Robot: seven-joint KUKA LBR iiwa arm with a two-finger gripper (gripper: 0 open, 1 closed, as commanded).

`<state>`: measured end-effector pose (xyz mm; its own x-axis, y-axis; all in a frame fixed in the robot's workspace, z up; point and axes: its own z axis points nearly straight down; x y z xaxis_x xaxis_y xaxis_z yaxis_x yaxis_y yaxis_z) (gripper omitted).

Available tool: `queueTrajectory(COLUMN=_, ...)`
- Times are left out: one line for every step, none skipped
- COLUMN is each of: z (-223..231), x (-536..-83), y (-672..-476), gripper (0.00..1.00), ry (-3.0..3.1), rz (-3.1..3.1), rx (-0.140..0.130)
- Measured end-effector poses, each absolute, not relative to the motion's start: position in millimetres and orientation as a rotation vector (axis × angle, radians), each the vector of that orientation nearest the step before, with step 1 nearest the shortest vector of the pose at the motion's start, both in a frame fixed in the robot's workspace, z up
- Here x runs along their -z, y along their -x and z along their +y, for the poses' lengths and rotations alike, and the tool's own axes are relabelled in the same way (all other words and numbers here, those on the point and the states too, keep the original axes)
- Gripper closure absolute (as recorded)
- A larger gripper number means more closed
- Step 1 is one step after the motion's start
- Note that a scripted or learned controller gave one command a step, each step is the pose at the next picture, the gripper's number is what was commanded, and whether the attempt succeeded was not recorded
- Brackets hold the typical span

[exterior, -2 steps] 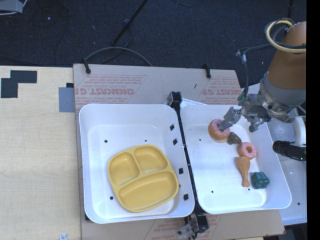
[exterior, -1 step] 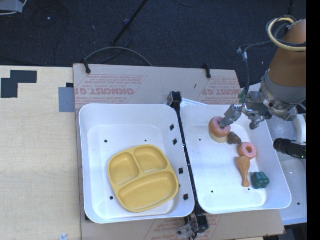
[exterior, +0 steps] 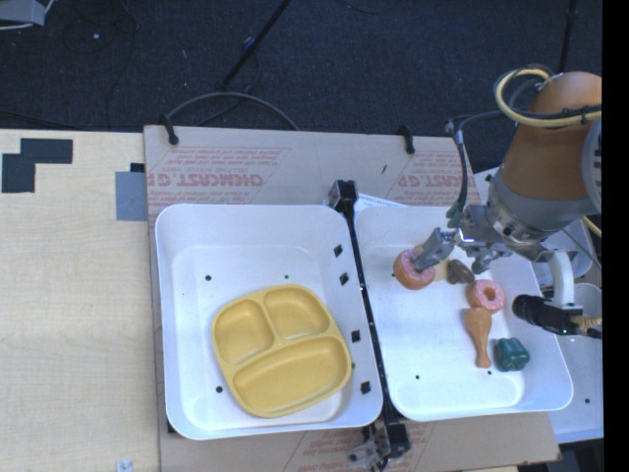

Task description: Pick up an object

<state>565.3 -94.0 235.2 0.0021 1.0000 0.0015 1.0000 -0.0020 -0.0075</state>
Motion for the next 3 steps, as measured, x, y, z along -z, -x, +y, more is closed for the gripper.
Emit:
queueTrajectory(z=-91, x=-186, y=-555.8, gripper=0.0, ry=2.217, rz=-2.217, rx=-0.007)
queueTrajectory(z=-86, x=-131, y=-551.0, gripper=0.0, ry=2.232, rz=-2.218, rx=-0.009)
queueTrajectory(z=-86, x=-143, y=-551.1, gripper=1.0, ry=2.232, rz=-2.21, rx=-0.005)
